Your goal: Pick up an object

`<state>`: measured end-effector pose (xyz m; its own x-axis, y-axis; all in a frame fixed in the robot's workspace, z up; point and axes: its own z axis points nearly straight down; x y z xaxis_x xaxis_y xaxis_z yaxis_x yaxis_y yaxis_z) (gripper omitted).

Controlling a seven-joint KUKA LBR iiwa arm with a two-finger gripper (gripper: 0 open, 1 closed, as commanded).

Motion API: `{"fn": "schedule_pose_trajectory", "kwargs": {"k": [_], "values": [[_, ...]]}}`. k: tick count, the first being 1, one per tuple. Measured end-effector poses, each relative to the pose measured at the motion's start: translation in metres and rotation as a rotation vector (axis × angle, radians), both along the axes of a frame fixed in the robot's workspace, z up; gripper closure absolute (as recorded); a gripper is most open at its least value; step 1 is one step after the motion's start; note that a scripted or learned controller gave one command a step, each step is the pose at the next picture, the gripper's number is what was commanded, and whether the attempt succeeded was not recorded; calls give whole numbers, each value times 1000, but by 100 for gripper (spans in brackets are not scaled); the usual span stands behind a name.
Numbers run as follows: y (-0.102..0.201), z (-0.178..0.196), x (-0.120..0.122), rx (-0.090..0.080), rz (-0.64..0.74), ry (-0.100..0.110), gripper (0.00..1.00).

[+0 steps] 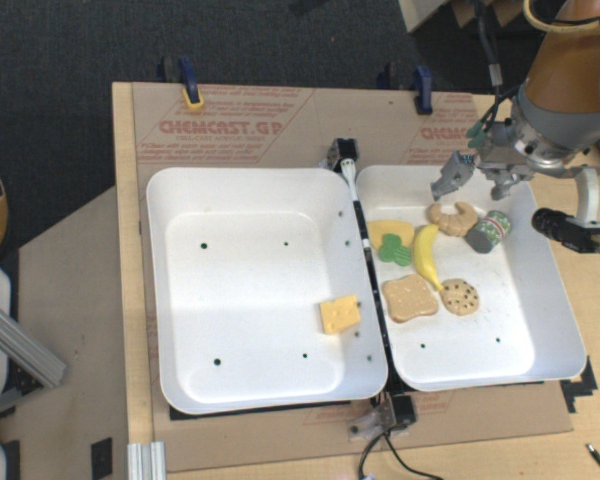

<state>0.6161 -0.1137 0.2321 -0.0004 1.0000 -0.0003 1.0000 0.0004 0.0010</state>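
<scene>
My gripper (477, 175) hangs open over the far part of the right bin (520, 353), its two grey fingers spread with nothing between them. Just below it lie a tan croissant (453, 216) and a small green can (488, 231) on its side. Nearer the bin's middle are a yellow banana (426, 254), a green toy on a yellow piece (392, 243), a slice of toast (411, 297) and a chocolate-chip cookie (460, 296). A yellow cheese block (340, 314) sits in the left bin (230, 268) near its right wall.
A black divider bar (360, 238) runs between the two bins. Blue clamps (190, 76) hold the cardboard backing at the far edge. The arm's orange-banded wrist (570, 58) stands over the right bin's far right corner.
</scene>
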Motion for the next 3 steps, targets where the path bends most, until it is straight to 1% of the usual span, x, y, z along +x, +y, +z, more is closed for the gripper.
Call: {"fn": "schedule_pose_trajectory", "kwargs": {"k": [1,2,3], "values": [[-16,-150,-66,5,-7,11,0],[-16,-130,-60,-1,-2,-6,100],[-35,24,-58,-6,-1,-18,100]]}}
